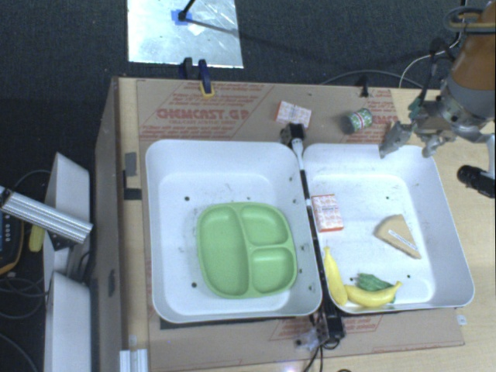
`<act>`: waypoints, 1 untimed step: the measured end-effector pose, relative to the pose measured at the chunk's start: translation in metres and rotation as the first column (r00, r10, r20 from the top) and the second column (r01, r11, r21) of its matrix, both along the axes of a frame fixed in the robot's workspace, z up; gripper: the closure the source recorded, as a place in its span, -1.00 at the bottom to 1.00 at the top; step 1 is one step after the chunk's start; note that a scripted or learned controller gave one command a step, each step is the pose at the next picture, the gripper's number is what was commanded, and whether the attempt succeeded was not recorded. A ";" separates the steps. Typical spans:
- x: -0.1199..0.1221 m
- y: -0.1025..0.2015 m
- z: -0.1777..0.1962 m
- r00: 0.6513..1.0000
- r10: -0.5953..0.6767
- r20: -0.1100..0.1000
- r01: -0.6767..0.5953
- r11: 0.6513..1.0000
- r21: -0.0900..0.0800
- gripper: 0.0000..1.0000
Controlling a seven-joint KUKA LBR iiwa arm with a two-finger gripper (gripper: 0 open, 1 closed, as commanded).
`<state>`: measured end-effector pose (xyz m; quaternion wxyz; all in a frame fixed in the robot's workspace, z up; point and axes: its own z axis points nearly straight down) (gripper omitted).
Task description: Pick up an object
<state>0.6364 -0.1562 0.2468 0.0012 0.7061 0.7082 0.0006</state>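
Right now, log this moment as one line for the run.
gripper: open, nothing held, above right bin's far edge | right bin: banana, wedge, small box | left bin: green tray

Below me the floor (54, 60) is dark carpet, speckled and dull. A shiny metal sheet (184, 22) lies flat on it at the far side, catching the light, with a bit of blue tape (180, 15) near its middle. My bench (232, 107) is topped with brown board printed in red letters. To its left stands a white panel (68, 208) with a bright aluminium bar (46, 215) lying slantwise across it, cables trailing just beside.
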 end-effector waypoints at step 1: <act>0.032 -0.051 -0.044 1.000 -0.002 -0.001 0.002 1.000 -0.001 -1.00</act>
